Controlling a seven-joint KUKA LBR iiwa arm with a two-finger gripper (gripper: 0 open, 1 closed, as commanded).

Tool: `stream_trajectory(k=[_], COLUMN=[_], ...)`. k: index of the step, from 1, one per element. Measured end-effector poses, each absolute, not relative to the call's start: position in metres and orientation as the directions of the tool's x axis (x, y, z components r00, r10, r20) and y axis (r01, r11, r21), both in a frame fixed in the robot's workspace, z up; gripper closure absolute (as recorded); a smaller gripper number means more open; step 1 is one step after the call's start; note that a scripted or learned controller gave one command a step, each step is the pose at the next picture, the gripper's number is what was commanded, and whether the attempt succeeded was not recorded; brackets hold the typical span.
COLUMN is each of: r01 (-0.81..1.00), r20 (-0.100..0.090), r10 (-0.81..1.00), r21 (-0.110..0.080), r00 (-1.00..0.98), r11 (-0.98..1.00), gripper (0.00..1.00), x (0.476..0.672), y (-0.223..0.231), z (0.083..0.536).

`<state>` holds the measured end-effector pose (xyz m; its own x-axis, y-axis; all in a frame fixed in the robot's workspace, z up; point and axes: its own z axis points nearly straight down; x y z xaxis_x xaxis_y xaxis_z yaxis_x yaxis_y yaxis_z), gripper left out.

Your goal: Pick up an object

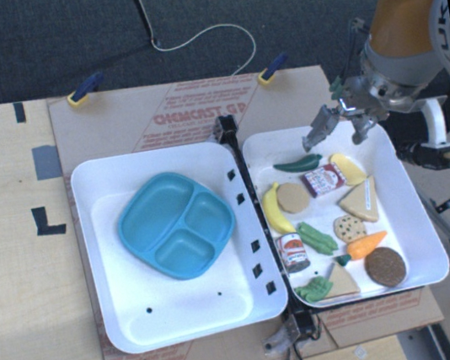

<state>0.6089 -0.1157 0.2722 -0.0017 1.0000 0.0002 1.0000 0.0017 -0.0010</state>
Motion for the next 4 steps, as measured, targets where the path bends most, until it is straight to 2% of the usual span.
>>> stream_trajectory(k=[1,2,3,4], r01=[1.0,1.0,1.0,1.0], r20=[0.001,0.004,-0.002,-0.001], r10=[1.0,1.0,1.0,1.0], r21=[0.004,0.012,-0.001,-0.02], r00=[-0.006,-0.01,-0.002,0.0], r11=[0.006,0.01,0.002,0.0], gripper=[0.0,0.0,1.0,1.0], x=[0.57,0.496,0.498,0.48], y=[-0.066,-0.003,-0.007,0.005], z=[0.34,0.45,0.452,0.282])
